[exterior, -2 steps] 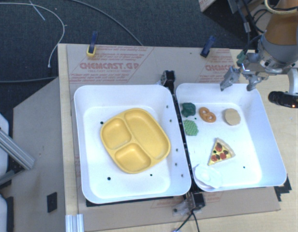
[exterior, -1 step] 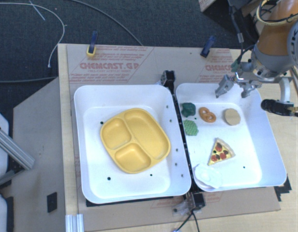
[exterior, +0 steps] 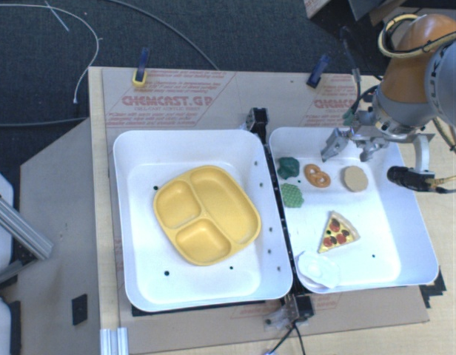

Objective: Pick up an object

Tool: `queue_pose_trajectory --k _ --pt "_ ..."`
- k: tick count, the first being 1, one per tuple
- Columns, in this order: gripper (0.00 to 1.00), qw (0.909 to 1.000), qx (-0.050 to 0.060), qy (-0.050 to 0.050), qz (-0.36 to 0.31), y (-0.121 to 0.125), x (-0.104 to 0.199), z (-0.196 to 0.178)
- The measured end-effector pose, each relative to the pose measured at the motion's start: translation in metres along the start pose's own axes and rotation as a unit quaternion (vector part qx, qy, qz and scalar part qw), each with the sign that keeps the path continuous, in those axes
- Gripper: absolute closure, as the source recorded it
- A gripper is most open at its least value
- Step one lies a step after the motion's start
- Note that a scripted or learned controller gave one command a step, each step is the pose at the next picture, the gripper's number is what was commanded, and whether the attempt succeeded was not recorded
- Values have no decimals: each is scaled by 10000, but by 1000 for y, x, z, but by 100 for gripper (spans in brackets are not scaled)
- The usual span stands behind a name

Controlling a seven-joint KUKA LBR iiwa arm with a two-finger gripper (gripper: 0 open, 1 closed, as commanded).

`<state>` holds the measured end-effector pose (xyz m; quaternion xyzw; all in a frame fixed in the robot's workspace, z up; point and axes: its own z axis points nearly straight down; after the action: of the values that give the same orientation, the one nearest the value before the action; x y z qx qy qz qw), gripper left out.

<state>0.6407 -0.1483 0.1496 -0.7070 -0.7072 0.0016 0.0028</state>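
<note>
Pretzel (exterior: 316, 175) lying in the right bin (exterior: 406, 220), just below and a shade left of the fingers (exterior: 352, 148), nearest candidate for the pick. Well off to the left: yellow divided tray (exterior: 206, 213) alone in the left bin (exterior: 139, 198). Closer, left of the fingers: dark green piece (exterior: 288, 166) and, below it, lighter green piece (exterior: 292, 194), both hard against the bin wall. Just below and to the right: tan round piece (exterior: 354, 178). Further below: pizza slice (exterior: 337, 233), and a white lid-like disc (exterior: 317, 268) at the near corner. Fingers spread wide, nothing between them, poised above the bin floor near the far wall. Risks, as a judgement: pretzel and tan round lying near each other, so a wide spread could straddle both or nudge one aside; both flat and low, so closing too high likely to come up with nothing; green pieces crowded by the wall, leaving little room for one fingertip.
</note>
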Motion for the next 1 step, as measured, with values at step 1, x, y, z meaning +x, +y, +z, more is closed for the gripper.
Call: queue_pose_trajectory --k 1 --pt "0 10000 -18 -5 -1 3 -5 60"
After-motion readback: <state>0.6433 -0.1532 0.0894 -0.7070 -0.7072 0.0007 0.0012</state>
